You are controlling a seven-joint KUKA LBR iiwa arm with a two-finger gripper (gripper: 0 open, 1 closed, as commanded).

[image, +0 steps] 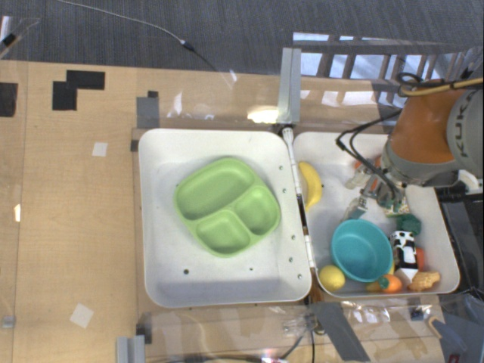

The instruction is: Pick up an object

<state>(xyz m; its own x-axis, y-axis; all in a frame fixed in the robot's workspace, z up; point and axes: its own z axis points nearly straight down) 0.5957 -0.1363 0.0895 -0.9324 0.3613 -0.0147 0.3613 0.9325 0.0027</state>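
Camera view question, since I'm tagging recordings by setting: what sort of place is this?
Probably a robotics lab pick-and-place bench. A grey and orange arm reaches over two white bins, one holding a green divided plate, the other toy food like a banana.

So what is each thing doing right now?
Green plate: right way up, nothing on it, in left bin.
Blue bowl: right way up, in right bin.
Banana: lying by the divider.
Lemon: beside the bowl.
Gripper: above the bowl.

Single fixed camera, high above the tabletop (68, 225), looking down at a slant; both white bins (227, 293) sit mid-frame, moderately far.
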